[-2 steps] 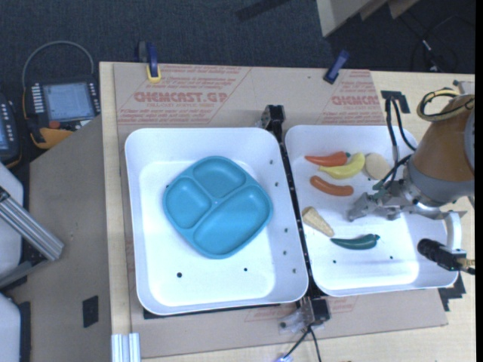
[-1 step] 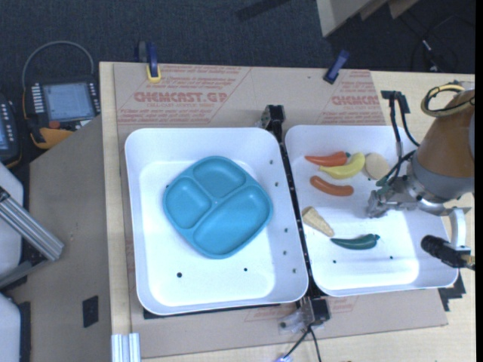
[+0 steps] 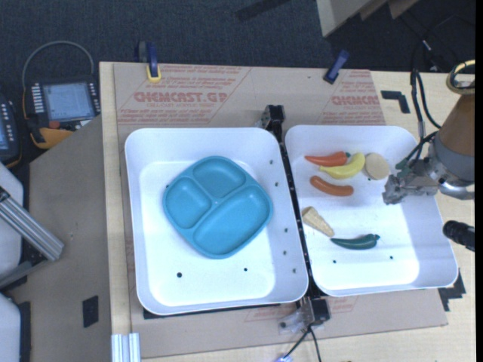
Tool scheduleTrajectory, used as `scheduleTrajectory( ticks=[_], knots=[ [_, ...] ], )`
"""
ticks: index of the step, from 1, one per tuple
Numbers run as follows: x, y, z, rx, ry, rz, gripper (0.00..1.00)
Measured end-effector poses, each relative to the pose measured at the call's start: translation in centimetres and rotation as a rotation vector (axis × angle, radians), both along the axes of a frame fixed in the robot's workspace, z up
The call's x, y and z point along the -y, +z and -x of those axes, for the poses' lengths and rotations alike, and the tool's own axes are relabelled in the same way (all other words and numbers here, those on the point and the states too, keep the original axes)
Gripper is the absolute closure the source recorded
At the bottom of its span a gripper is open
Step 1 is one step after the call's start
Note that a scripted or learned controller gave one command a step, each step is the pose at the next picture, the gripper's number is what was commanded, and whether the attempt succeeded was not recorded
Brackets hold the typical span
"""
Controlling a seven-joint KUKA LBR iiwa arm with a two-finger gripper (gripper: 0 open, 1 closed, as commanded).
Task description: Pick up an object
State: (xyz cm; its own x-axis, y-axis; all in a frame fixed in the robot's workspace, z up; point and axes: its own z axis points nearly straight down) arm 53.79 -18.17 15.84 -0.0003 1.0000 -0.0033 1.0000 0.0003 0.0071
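Pincer (image 3: 394, 187) beside pale round object (image 3: 376, 165)

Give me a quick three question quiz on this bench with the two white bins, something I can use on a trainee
1. True or false: the blue plate lies in the same bin as the food items.
2. Multiple choice: which item lies closest to the gripper? A) the dark green pepper B) the round beige piece C) the wedge
3. Fill in: the banana lies between the red pepper above it and the ______ below it.

Key
1. False: the plate is alone in the left bin; the food is in the right bin.
2. B.
3. Sausage.
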Motion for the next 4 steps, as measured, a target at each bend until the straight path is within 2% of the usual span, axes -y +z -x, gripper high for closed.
scheduleTrajectory(
  ticks=[1,2,3,4],
  knots=[
    [1.0,5.9,-0.1,0.001,0.000,0.001,1.00],
    [1.0,9.8,-0.2,0.000,0.001,0.000,1.00],
    [-4.7,8.4,-1.7,-0.009,0.006,-0.006,1.00],
    [-10.2,9.0,-2.7,-0.005,0.007,-0.005,1.00]
  ],
)
